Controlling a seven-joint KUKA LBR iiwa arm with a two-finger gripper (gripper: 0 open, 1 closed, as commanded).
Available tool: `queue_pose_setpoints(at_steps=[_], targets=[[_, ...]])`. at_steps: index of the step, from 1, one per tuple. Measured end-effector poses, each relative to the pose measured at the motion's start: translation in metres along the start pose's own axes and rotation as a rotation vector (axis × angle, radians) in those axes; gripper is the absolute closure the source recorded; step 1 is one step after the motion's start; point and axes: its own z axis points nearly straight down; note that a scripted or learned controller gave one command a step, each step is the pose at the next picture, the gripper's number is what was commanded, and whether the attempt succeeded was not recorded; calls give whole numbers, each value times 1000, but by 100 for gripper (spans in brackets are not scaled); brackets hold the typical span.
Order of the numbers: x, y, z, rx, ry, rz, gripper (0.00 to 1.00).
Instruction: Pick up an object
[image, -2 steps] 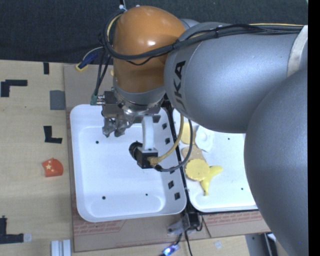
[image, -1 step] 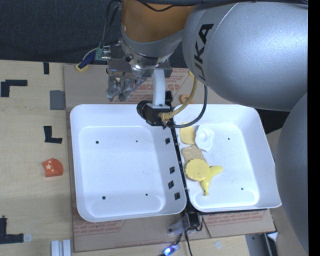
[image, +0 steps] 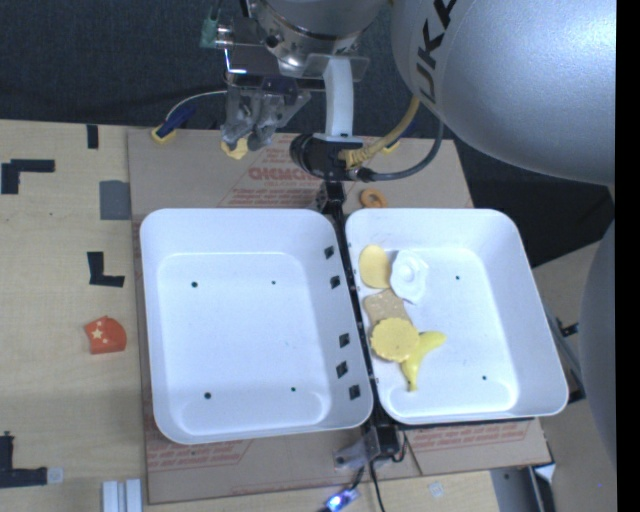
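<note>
The light, rigid yellow disc at the right bin's nine o'clock is best pinched edgewise; gripper state cannot be told.

We see a wooden tabletop with black angular marks along its left part and a grey square patch near them. A brown cardboard sheet with red lettering lies under both bins. The left bin and the right bin sit side by side, touching along a row of black clips. A small red-orange piece with pale spots rests on the tabletop, left of the left bin. A small orange ring lies on the cardboard just behind the right bin. A yellow-and-blue cable curves across the dark area behind the cardboard.
</note>
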Motion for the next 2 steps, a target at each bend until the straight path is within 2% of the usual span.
queue_pose_setpoints(at_steps=[1, 2], targets=[[-3, 4, 171, 25, -10, 3, 100], [-5, 35, 66, -2, 0, 1, 100]])
